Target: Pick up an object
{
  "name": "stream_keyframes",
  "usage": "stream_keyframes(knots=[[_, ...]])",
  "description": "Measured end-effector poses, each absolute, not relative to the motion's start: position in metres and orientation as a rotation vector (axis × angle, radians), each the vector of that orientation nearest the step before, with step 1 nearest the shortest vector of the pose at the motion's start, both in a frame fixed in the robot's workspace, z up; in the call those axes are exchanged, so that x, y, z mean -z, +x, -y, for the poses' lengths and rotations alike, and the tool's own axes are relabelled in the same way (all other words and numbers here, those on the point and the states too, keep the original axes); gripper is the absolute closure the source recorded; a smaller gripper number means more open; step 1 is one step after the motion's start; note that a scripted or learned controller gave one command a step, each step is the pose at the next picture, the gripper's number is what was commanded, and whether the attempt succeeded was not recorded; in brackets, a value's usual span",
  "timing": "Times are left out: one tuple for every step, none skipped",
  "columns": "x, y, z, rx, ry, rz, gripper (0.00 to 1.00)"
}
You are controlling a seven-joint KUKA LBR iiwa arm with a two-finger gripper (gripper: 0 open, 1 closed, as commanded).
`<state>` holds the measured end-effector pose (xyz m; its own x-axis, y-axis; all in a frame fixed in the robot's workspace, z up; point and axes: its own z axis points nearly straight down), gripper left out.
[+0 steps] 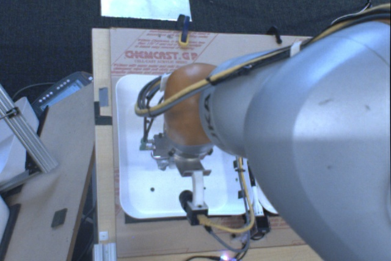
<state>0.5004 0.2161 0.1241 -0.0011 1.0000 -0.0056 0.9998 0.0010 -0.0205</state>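
While over white bin (133, 183), arm (305, 131) outstretched.

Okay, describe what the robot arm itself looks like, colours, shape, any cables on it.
The arm is a thick, rounded tube with a smooth, plain grey shell. Near the wrist it ends in a bulging orange band, and below that sits a silver metal wrist block. A yellowish cable runs along the arm's upper edge, and darker grey cables loop beside the orange band.
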Motion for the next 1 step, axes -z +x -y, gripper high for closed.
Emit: stream_keyframes(knots=[[-0.1873, 0.5324, -0.2354, 0.01, -2.218, 2.228, 1.0]])
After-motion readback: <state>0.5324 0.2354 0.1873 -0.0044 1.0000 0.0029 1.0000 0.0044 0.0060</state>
